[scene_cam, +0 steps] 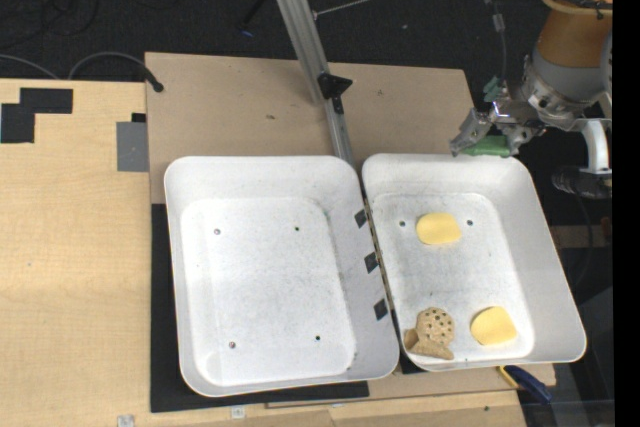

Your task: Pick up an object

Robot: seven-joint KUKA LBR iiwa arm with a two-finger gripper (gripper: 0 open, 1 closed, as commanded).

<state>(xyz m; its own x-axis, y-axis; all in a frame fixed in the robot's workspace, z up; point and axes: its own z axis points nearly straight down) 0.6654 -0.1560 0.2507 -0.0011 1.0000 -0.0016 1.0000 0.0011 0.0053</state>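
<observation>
The gripper [478,141] hangs at the upper right, over the right bin's [540,205] far rim; I cannot tell how it is set. Inside that bin lie two yellow pieces [438,229] [493,325] and a brown cookie [433,331] toward the lower edge.

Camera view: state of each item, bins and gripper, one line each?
Upper yellow piece: lying flat in right bin, untouched.
Lower yellow piece: flat, near the front wall.
Brown cookie: front left corner, apart from lower yellow piece.
Gripper: over right bin's far rim, not on any item.
</observation>
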